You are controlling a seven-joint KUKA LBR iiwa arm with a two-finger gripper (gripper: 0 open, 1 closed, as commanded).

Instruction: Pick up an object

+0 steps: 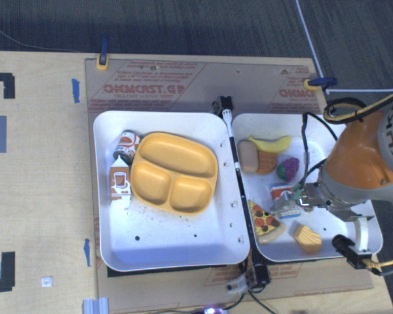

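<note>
Camera view: gripper (pixel 287 203) low in right bin (pixel 373 241), finger spread unreadable, tips blurred over a small red-blue item (pixel 281 191). Pizza slice (pixel 264 222) just beside; cheese wedge (pixel 307 237), purple grapes (pixel 288 169), banana (pixel 270 142) near. Left bin: yellow divided tray (pixel 172 172). Board lettering: "CHEMCAST GP" (pixel 143 88).

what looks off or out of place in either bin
In the left bin, the yellow divided tray sits askew, resting partly on a can and a small carton at its left edge. The toy food in the right bin lies loosely scattered; nothing looks spilled or damaged.
</note>
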